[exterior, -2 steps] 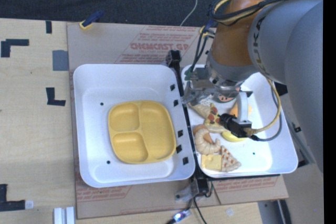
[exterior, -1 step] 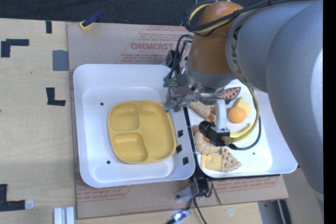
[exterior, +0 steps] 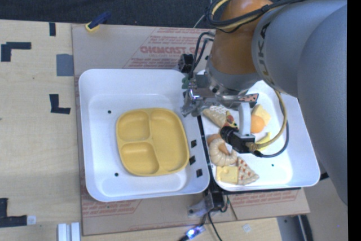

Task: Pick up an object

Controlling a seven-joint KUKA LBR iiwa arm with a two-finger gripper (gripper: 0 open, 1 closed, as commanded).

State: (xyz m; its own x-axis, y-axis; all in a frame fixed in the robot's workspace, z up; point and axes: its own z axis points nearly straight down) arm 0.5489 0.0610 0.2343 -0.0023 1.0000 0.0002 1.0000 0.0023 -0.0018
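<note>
**Figure 1. Arm positioned over the junction of two bins**

The grey arm [exterior: 299, 36], with its orange band [exterior: 240, 31], is seen entering from the right and covering the upper part of the right bin [exterior: 302, 155]. The tool [exterior: 192, 100] is located at the inner edge of that bin, close to the wall shared with the left bin [exterior: 90, 121]. Whether the tool is open or closed cannot be told, and nothing is seen in its hold.

The objects available for picking are gathered in the right bin. A piece of toy bread [exterior: 216, 115] is found just beside the tool. A curled tan pastry [exterior: 217, 148] is placed below it. A pizza slice [exterior: 246, 171] and a pale yellow block [exterior: 227, 175] are set side by side, touching, near the front wall. An orange-and-yellow piece [exterior: 260, 120] is partly hidden behind the arm.

A yellow divided plate [exterior: 151, 141] is laid flat in the left bin. Both bins are supported on a cardboard sheet [exterior: 135, 45] on the desk [exterior: 34, 138].
</note>
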